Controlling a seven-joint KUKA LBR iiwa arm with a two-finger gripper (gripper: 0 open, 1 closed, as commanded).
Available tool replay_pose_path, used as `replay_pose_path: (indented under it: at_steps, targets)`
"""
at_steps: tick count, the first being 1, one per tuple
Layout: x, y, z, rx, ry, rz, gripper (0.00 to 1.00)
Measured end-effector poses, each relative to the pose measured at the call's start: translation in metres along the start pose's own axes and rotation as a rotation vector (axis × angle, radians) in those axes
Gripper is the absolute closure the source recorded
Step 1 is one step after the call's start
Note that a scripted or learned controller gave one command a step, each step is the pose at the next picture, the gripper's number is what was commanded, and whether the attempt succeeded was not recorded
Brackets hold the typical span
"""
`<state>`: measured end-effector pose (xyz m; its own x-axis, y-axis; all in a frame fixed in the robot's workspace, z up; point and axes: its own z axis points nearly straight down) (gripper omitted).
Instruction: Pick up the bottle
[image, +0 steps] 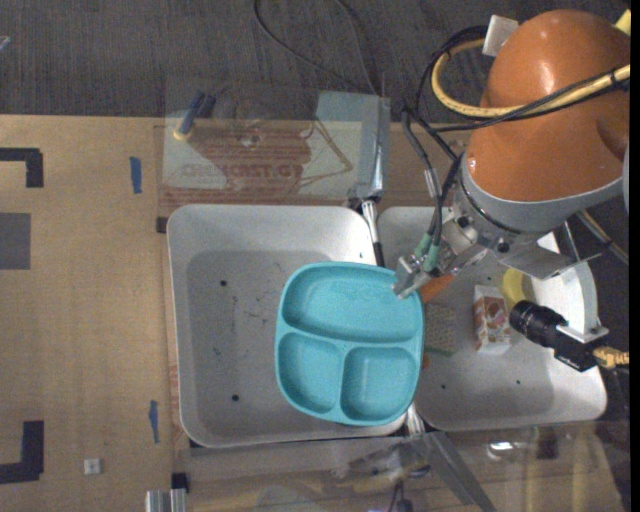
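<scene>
Camera view.
- Step: approach; no grasp seen yet.
- End effector (408, 284): low over the divide between the bins, at the upper right rim of the plate (345, 345). Its opening cannot be told, and nothing is seen held.
- Bottle (514, 287): probably the yellow item in the right bin (520, 405), beside the carton (490, 320) and half hidden under the arm.
- Next: shift right, onto the bottle.
</scene>
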<state>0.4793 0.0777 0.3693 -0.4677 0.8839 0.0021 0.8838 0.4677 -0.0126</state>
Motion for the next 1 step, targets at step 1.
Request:
replay_pose_path:
  at_steps: [1]
  targets:
    - [-0.0509, -0.0261, -0.0078, -0.005, -0.002, 0.084, 1.0]
